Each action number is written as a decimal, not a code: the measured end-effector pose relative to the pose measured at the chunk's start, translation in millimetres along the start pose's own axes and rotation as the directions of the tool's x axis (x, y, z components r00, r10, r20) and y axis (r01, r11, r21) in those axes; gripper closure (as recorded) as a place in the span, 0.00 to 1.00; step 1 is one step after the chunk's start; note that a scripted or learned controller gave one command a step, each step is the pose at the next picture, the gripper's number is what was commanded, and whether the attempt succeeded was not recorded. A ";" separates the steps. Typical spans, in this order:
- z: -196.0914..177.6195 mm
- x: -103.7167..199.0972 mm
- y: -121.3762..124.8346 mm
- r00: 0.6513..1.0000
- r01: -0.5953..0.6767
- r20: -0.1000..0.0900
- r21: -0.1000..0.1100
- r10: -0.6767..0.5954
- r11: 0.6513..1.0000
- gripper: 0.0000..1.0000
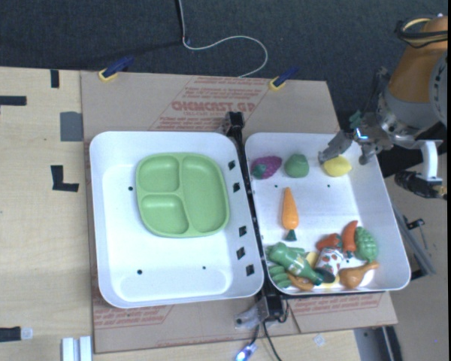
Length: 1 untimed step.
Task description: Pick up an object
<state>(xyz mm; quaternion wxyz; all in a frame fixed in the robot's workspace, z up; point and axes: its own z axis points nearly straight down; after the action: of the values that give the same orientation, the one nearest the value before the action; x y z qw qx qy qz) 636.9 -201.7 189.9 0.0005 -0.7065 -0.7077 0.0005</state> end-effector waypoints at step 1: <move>31.2 59.7 -30.2 1.000 0.004 -0.003 0.005 -0.004 1.000 0.00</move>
<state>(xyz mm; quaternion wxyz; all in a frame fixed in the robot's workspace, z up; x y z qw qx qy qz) 606.6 -142.1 158.7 0.0034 -0.7052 -0.7090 0.0015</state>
